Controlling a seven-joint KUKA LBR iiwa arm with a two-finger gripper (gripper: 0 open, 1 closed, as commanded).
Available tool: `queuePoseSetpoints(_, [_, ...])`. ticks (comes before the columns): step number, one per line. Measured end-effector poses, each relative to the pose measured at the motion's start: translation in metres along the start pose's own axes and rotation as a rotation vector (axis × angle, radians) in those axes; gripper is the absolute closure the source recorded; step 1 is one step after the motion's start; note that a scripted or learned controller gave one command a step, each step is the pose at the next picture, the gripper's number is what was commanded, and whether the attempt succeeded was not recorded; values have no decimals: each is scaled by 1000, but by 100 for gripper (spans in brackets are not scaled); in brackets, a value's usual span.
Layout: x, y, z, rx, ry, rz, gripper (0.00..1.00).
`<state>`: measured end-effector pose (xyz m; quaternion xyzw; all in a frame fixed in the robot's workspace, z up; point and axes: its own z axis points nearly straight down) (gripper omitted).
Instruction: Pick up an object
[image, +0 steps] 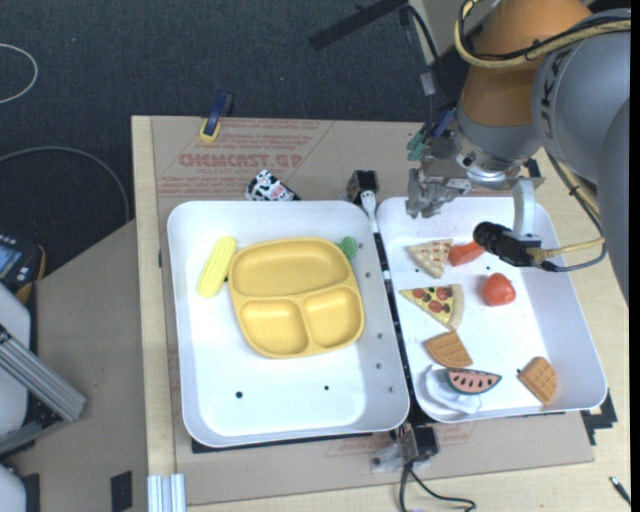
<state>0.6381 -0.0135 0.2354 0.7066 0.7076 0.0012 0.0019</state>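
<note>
RIGHT BIN, 11 O'CLOCK CORNER: The gripper (426, 205) hangs over bare floor at the far edge of the right bin (560, 320). From this slant you cannot tell how wide it stands, and nothing shows in its grasp. Your nearest pick, a pale toy wedge (430, 257), lies just toward 6 o'clock of it, touching a red piece (465, 253) on its 3 o'clock side. Further toward 6 o'clock lie a pizza slice (437, 300), a waffle (447, 350) and a watermelon slice (470, 380). A tomato (498, 290) sits near the bin's centre. The toys lie loose and mostly apart, which likely leaves you room to close on one alone. In the left bin (290, 390), a yellow tray (295, 295) takes the middle, with a corn cob (215, 265) at its 9 o'clock.
</note>
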Motion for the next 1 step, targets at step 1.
queuePoseSetpoints(1, [-7,-6,10,8,1,3,100])
